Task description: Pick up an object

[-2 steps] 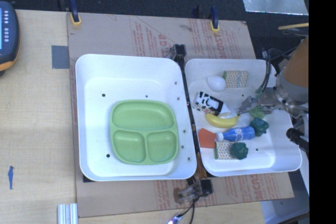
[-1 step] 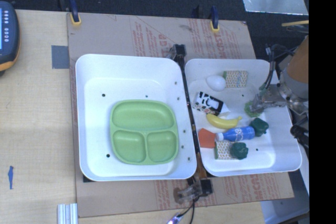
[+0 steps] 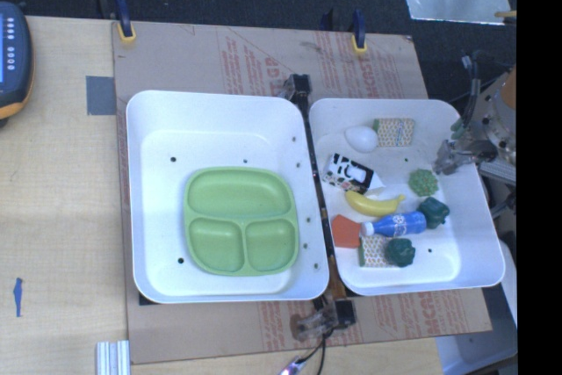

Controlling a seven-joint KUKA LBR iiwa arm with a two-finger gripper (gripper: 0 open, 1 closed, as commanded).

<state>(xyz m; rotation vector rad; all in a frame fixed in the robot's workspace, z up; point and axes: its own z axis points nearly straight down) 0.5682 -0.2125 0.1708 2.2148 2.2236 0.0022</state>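
Note:
The right bin (image 3: 474,268) holds several small objects: a white egg-shaped piece (image 3: 360,137), a patterned box (image 3: 394,131), a black-and-white card (image 3: 350,172), a yellow banana (image 3: 373,204), a green knobbly ball (image 3: 423,182), a blue-and-white bottle (image 3: 397,225), an orange square (image 3: 346,231) and dark green toys (image 3: 400,252). My gripper (image 3: 450,155) hangs at the bin's right edge, above and to the right of the green ball. Nothing shows between its fingers.
The left bin (image 3: 149,189) holds a green divided tray (image 3: 241,220). Clamps (image 3: 357,31) pin the cardboard underlay at the back. A blue-and-orange device (image 3: 13,57) lies at the far left of the bench.

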